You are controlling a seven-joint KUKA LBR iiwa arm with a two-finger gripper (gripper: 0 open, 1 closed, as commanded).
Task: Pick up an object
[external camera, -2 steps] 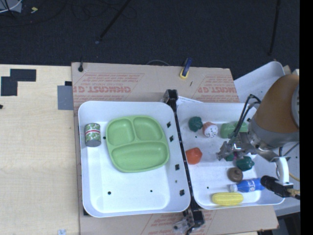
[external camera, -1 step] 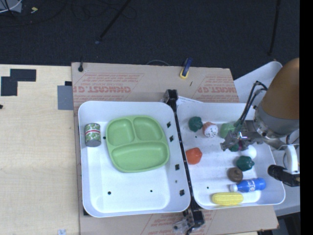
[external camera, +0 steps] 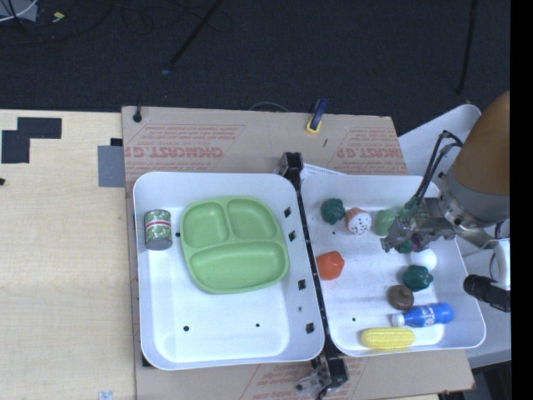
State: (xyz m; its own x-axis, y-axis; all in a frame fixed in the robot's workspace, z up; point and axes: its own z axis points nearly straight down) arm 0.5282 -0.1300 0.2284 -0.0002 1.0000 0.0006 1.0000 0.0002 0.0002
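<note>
Green ball beside jaws

We take this for a robotics lab: two shallow white plastic bins sit side by side on a flat brown printed cardboard sheet over a pale wooden surface, loose black cables trail across dark carpet, and a grey industrial robot arm with an orange band reaches in

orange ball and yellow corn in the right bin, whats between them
In the camera view, only bare white bin floor lies between the orange ball and the yellow corn.
</note>
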